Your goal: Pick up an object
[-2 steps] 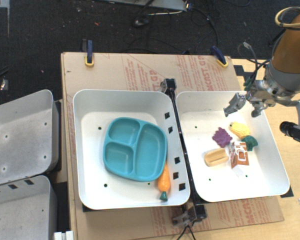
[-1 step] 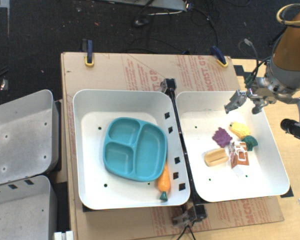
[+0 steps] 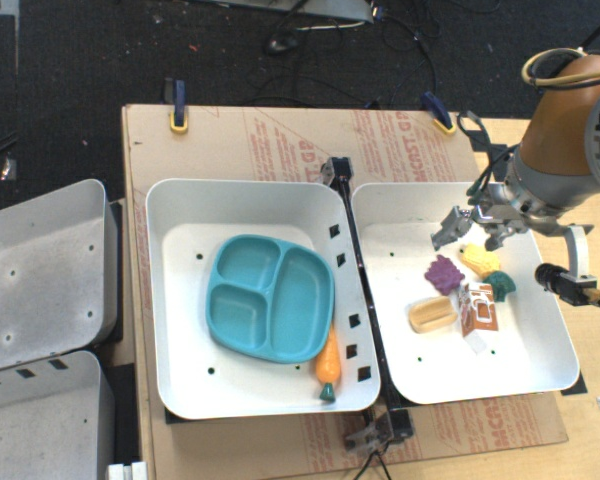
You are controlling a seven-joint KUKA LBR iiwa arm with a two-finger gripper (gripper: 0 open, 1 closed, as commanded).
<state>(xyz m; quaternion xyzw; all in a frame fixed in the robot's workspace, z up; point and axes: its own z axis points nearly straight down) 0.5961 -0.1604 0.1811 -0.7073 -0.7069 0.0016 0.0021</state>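
The tool, fingers spread and gripping nothing, is hovering over the right bin just far-left of the yellow toy; descending centred should avoid the purple toy.

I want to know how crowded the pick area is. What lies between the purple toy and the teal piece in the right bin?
In the camera view, a red-and-white packet lies between the purple toy and the teal piece.

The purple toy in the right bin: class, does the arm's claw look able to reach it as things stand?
Probably yes. The claw hangs above the right bin, just up from the purple toy. Nothing covers the toy; the yellow piece lies beside it.
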